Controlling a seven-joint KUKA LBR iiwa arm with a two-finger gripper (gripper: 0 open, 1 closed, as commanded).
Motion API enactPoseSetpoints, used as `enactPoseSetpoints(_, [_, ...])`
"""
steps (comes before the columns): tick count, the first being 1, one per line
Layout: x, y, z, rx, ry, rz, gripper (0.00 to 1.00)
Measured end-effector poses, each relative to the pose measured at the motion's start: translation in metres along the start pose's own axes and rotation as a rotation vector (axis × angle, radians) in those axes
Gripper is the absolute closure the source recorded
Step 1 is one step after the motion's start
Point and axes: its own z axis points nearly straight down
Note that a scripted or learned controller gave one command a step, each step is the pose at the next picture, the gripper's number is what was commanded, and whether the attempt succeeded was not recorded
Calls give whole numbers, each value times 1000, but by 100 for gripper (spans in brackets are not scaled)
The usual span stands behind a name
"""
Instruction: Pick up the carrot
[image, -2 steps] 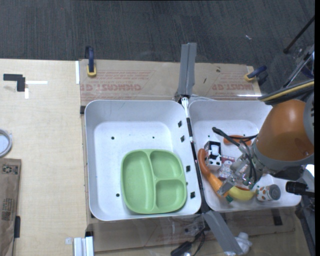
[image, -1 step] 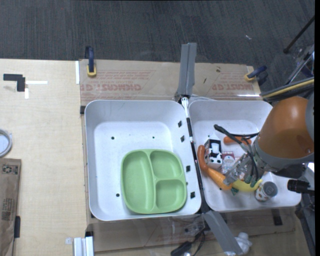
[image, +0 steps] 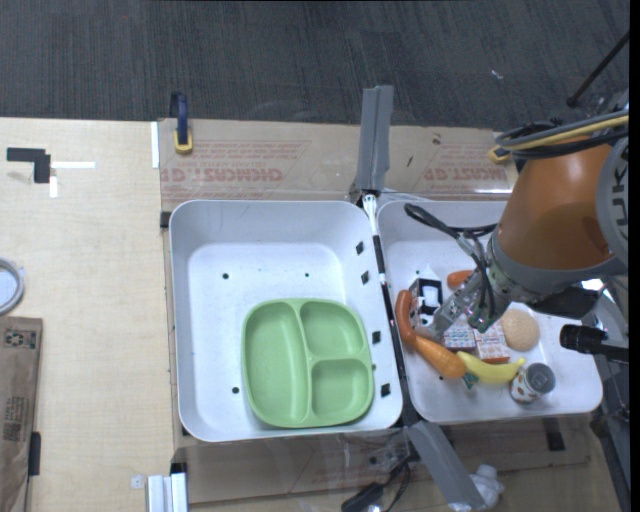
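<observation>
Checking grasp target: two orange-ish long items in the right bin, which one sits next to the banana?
The carrot, the brighter orange piece, its tip touching the banana. The redder sausage-like piece lies along the bin's left wall.

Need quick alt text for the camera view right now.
The gripper hangs low over the right bin, just above the carrot, among a banana and other small items. The left bin holds a green divided plate.
</observation>
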Motion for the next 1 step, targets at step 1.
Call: enactPoseSetpoints(1, [0,0,0,0,0,1,0])
